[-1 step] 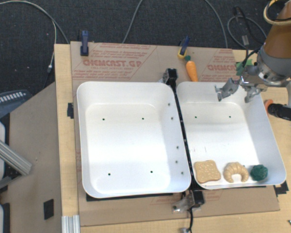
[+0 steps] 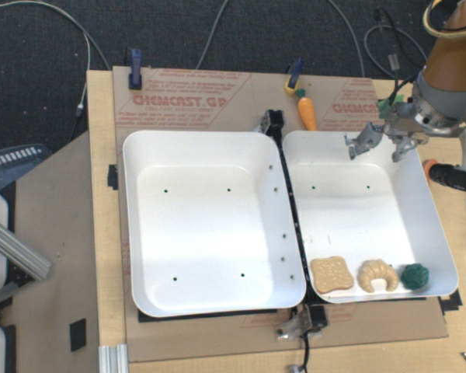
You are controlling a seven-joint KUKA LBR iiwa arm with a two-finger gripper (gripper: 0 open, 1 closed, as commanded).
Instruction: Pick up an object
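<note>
The task stands at its opening step: no object is taken yet. The tool [image 2: 380, 144] hangs over the far right corner of the right bin [image 2: 419, 200], with its two fingers spread apart and nothing between them. One finger [image 2: 361, 142] points toward the bin's far wall; the other sits close to the bin's right rim.

Three candidate objects lie in a row along the near edge of the right bin:
- a tan cracker-shaped piece [image 2: 331, 273], nearest the divider between the bins;
- a pale croissant-shaped piece [image 2: 378, 276], in the middle;
- a dark green round object [image 2: 415, 276], nearest the right rim.

All three are well apart from the tool, at the opposite end of the bin. The left bin [image 2: 140, 208] holds nothing to grasp. An orange carrot-shaped item [image 2: 306, 113] lies on the desk [image 2: 241, 92], outside both bins.

By my judgement, the next move calls for travel toward the near edge, alignment above one piece, then descent with the fingers straddling it.

The arm [image 2: 450, 61] enters from the right, wrist angled down and inward, orange band above.
</note>
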